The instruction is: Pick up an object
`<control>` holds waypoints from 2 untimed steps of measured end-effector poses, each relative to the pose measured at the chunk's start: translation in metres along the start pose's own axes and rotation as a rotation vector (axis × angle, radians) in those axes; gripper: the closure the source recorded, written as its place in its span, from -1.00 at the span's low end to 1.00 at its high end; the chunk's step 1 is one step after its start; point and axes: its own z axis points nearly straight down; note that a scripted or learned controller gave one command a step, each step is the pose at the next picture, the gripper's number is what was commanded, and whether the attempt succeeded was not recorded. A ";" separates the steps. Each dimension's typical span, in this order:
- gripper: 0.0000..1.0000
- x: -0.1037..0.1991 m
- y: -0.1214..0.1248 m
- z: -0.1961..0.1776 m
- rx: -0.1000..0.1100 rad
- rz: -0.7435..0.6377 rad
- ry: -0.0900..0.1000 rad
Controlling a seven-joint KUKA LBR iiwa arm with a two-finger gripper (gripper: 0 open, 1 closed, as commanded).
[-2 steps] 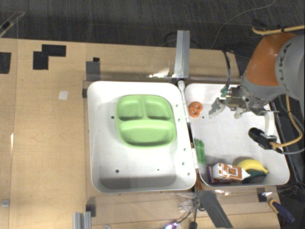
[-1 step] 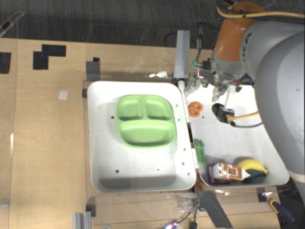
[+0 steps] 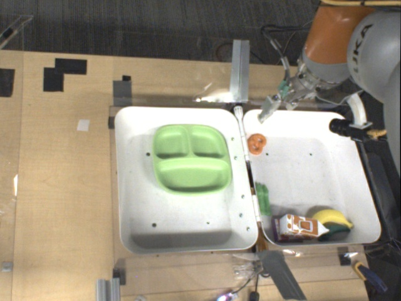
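Observation:
My gripper (image 3: 270, 109) hangs over the far left corner of the right bin (image 3: 313, 162), with the orange-banded wrist (image 3: 332, 33) behind it at the upper right. A small orange round object (image 3: 256, 143) lies just below the gripper, against the bin's left wall. A slim green object (image 3: 262, 199) lies further down along that wall. A brown and white carton (image 3: 299, 227) and a yellow banana (image 3: 332, 218) sit in the near right corner, the banana resting on something dark green (image 3: 339, 231). Nothing shows in the gripper.
The left bin (image 3: 135, 187) holds a light green divided plate (image 3: 191, 157). A metal post (image 3: 240, 71) stands behind the seam between the bins. Black cables (image 3: 276, 39) trail near the wrist. Wooden bench (image 3: 56, 187) extends to the left.

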 end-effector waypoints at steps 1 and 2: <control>-1.00 0.003 0.000 0.032 0.003 0.364 0.002; -1.00 -0.009 -0.058 0.006 0.004 0.540 0.001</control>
